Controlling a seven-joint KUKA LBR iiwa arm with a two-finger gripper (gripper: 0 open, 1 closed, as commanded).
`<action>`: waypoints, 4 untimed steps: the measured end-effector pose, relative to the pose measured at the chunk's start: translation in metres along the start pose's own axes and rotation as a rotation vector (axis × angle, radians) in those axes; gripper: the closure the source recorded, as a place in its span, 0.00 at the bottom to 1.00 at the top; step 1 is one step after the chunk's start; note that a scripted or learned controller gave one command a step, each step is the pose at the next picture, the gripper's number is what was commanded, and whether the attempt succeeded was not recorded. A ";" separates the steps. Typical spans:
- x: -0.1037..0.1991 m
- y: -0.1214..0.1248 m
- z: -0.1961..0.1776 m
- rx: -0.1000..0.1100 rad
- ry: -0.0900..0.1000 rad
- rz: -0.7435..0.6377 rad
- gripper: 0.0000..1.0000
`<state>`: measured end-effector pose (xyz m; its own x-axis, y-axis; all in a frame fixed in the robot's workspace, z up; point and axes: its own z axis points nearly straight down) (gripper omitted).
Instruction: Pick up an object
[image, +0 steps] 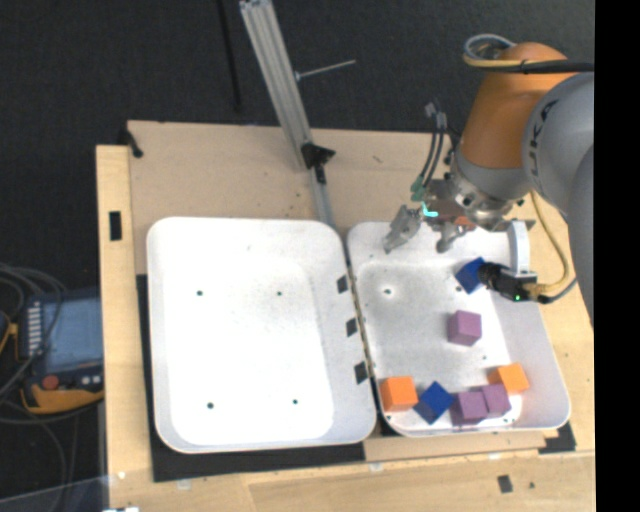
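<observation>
Nearest, orange, blue and purple cubes crowd the right bin's (400, 425) front edge. A lone purple cube (464, 327) sits mid-bin, the easiest target. Farther back, the gripper (425, 232) hovers open and empty; centre it overhead before descending.

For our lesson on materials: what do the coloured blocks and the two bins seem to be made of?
Blocks, such as the lone purple block: probably foam or painted wood, judging by the matte, flat colour with no glare. Bins, such as the right bin: likely plastic, from the smooth white surface and rounded moulded corners.
</observation>
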<state>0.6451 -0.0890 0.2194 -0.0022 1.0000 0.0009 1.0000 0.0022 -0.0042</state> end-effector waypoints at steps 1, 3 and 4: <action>0.000 0.001 -0.003 -0.005 0.000 0.000 0.00; -0.003 -0.001 0.082 0.000 -0.003 0.004 0.00; -0.004 -0.002 0.125 -0.001 -0.003 0.007 0.00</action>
<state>0.6430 -0.0929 0.0948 0.0047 1.0000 -0.0022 1.0000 -0.0047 -0.0034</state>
